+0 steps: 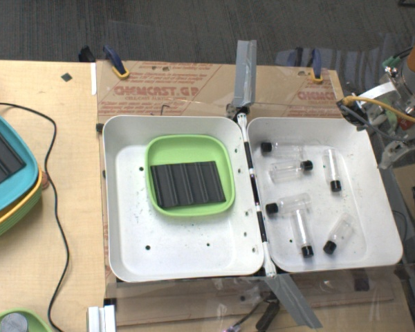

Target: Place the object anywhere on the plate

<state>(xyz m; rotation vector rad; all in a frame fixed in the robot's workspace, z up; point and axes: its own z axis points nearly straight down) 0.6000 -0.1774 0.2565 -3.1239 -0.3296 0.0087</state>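
**Hand parked at the right edge, vials not yet touched**

Hand (pixel 401 109) sits at the far right of the camera view, beyond the right bin's (pixel 373 185) upper corner, among yellow cable and grey fittings; I cannot tell its state from here. It carries nothing that I can see.

Several clear vials with black caps (pixel 301 227) lie scattered on the floor of the right bin, some nearly touching. The green plate (pixel 225 159) rests in the left bin (pixel 124 241), with a dark ribbed insert (pixel 187 184) lying in its well.

Likely trouble: the vials are transparent, round and smooth, so a grasp may slip or roll one aside. Neighbours lying close could be nudged. On release, a vial might roll along the ribs and off the plate.
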